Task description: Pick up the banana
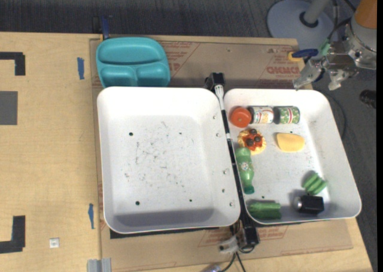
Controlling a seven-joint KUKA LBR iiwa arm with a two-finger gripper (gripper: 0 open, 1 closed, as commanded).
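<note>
My claw hangs over the far right corner of the right bin, just outside its rim; can't tell how far it's spread, and I see nothing in it. Well apart from the banana.

Right bin contents: banana, a yellow piece lying flat mid-bin, touching nothing. Behind it along the far wall, a row: an orange-capped item, then a labelled can, then a green-labelled can, all on their sides. Left of the banana, a small yellow-red toy. Below that, a green bottle lying along the left wall. At the near wall, a green cylinder. Near right corner: a green striped piece with a black block just beside it.

Left bin: scuff marks on its white floor.

Behind the left bin on the surface, a teal divided tray.
</note>
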